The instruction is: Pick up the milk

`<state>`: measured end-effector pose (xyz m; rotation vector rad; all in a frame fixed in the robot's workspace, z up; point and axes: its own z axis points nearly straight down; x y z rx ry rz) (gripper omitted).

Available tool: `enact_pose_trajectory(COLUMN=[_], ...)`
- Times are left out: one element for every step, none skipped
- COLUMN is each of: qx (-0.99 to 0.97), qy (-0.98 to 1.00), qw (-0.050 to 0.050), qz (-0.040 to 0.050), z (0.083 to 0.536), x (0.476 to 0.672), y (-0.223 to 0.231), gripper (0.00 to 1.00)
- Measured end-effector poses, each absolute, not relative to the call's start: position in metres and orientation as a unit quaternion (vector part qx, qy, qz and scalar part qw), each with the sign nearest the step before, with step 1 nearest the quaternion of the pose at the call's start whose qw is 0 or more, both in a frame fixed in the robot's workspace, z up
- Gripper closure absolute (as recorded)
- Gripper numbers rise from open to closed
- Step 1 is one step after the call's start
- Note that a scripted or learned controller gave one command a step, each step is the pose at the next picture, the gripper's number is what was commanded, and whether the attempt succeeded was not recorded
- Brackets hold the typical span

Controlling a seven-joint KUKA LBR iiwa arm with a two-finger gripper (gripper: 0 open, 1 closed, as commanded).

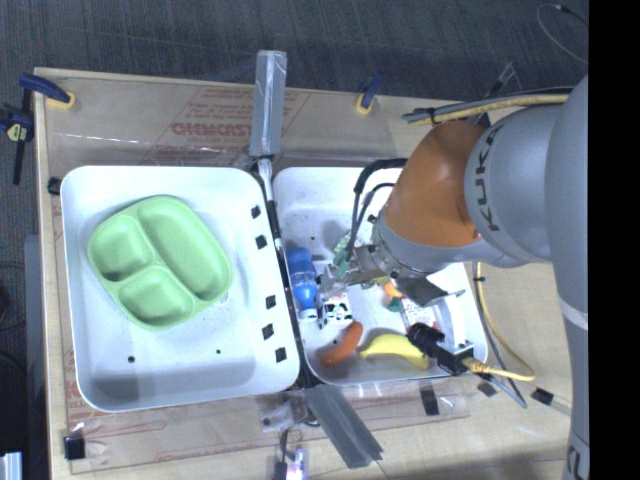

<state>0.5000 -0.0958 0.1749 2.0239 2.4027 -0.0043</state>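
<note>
The banana point(393, 349) and a red item point(342, 343) lie at the right bin's point(300, 193) near edge. Past them the gripper point(338, 280) hangs beside the milk point(301, 276), by the left wall; its jaw state I cannot tell. Best to centre over the carton before closing.

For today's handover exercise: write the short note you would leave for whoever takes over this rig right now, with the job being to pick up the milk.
Gripper: low over the right bin, among the items; whether it is open or shut cannot be seen, and no item is seen in it.
Milk: the blue and white carton seems to be it, lying at the right bin's left wall, beside the gripper.
Also there: banana and a red-orange item at the near end.
Left bin: green divided plate.
Done: approach. Left: grasp and lift.
</note>
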Motion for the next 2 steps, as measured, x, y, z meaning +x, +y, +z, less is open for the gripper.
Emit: enact_pose_trajectory(qx=[0.644, 0.647], qy=[0.765, 0.762], qw=[0.0, 0.0], qz=[-0.0012, -0.0009], z=[0.175, 0.202], x=[0.5, 0.514], y=[-0.096, -0.078], gripper=[0.0, 0.0])
